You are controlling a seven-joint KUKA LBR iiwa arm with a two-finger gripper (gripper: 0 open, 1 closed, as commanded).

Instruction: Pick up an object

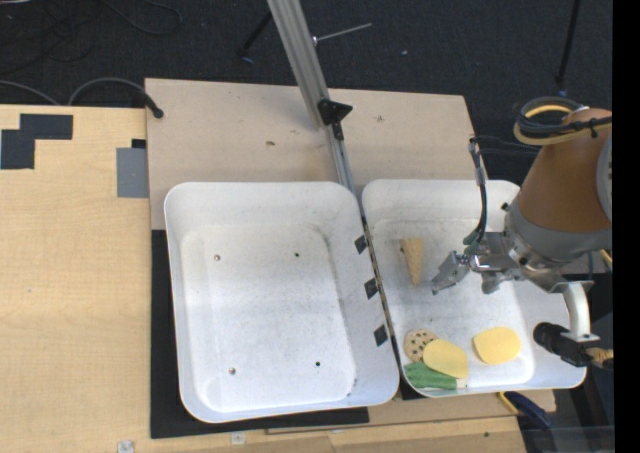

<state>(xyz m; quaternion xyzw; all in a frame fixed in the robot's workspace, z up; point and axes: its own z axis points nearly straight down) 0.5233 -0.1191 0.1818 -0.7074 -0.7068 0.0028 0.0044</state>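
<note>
The right bin point(440, 203) holds several small objects. A tan cone-shaped piece point(412, 259) lies near its left wall. Toward the front sit a round yellow piece point(497, 345), a yellow oval piece point(445, 356), a spotted brown disc point(418, 341) and a green piece point(430, 378) at the front rim. My gripper point(467, 279) hangs low over the middle of the right bin, just right of the cone and apart from it. Its fingers stand open with nothing between them.
The left bin point(265, 301) lies beside the right one, with a divider and black clips point(370, 286) between them. A slanted metal rail point(300, 51) rises from behind the bins. The arm's orange wrist band point(560, 181) looms over the right bin's right side.
</note>
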